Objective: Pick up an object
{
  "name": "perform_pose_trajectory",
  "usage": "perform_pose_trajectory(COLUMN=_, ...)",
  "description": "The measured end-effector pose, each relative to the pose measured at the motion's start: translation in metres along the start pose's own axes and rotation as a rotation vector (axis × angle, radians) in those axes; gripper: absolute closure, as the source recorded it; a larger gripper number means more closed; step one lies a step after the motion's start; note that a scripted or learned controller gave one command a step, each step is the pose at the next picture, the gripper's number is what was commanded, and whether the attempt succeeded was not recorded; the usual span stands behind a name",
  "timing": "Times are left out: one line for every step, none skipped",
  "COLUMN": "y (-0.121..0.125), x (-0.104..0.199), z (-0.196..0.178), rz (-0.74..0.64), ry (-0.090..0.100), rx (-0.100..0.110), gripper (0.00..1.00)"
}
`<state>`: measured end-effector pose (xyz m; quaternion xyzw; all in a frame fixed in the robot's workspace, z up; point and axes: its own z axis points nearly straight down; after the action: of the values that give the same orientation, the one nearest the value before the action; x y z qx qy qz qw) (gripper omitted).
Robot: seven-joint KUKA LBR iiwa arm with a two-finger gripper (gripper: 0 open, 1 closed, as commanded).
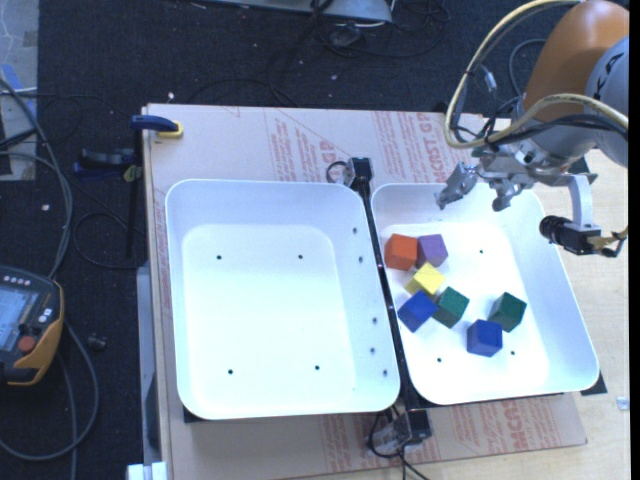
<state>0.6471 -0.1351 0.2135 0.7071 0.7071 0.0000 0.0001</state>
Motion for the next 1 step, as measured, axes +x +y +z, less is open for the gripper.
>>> perform_pose_trajectory(y=-0.028, x=-0.02, z=0.081, rz=0.002, ry=0.001, rx=0.007, gripper=0.0)
